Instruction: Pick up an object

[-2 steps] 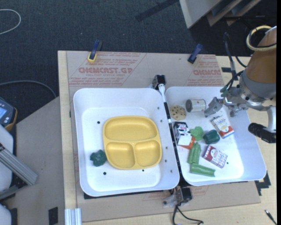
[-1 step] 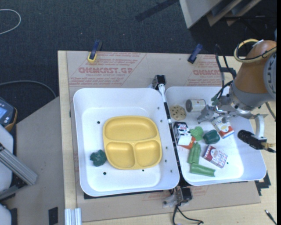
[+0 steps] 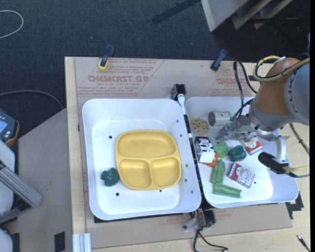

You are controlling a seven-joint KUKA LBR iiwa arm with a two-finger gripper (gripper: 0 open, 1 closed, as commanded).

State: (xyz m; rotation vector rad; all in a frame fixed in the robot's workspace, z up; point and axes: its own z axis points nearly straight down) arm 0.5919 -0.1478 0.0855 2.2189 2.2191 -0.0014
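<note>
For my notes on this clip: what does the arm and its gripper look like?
The arm is a rounded grey shell with a broad orange band above the wrist. Black cables loop along its side, with a yellowish cable arcing over the top. The gripper is a small grey metal assembly below the band.

Dark grey carpet floor (image 3: 59, 29) across upper frame, thin white cable (image 3: 15, 22) looped upper left. Brown paper-covered table (image 3: 147, 74) centre, clamps (image 3: 105, 58) along top edge. Pale furniture (image 3: 236, 12) upper right.
</note>
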